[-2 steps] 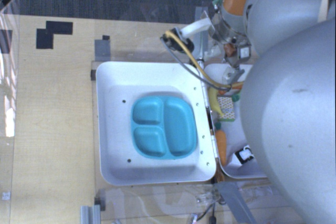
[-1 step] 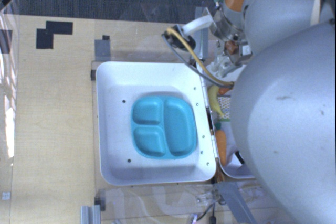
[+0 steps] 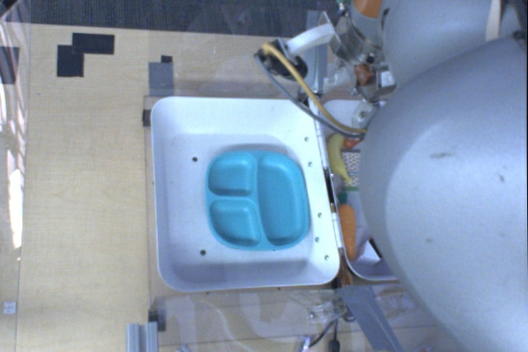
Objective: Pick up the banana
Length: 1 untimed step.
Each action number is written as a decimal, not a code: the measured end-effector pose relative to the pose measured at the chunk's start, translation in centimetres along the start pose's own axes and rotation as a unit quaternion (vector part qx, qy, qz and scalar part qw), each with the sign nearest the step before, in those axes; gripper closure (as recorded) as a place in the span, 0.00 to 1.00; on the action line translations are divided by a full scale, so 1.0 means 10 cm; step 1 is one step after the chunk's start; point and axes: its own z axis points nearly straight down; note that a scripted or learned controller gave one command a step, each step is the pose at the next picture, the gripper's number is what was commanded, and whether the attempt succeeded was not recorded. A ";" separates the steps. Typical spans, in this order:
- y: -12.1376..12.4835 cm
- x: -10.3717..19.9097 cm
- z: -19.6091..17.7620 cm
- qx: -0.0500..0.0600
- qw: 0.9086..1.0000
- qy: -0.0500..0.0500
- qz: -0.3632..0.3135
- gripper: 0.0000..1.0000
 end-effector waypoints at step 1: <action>-0.51 -0.51 0.11 0.001 1.000 0.000 -0.024 0.00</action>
